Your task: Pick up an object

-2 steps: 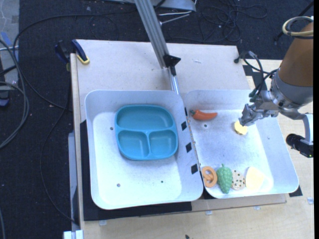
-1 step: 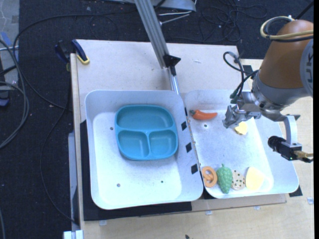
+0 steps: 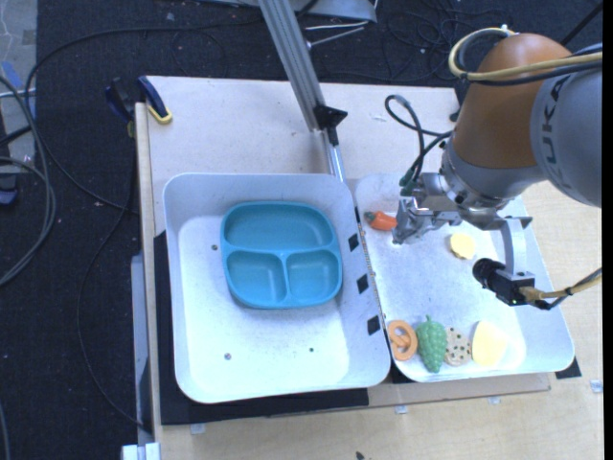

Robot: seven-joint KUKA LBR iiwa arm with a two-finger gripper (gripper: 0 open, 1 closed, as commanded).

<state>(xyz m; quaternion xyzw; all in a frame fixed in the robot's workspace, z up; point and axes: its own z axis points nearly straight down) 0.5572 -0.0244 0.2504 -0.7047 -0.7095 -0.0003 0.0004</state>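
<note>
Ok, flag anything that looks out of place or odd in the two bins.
Nothing stands out. The blue divided plate lies flat in the left bin; the toy foods sit loose along the right bin edges, unspilled.

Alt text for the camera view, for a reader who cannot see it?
The gripper hangs over the right bin, beside an orange toy at its far left edge. More toy food lies along the near edge; the left bin holds a blue divided tray.

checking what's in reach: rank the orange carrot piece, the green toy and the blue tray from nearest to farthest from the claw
1. Orange carrot piece: just left of the claw, at the right bin's upper left.
2. Blue tray: in the left bin, farther left.
3. Green toy: at the right bin's front edge.
</note>
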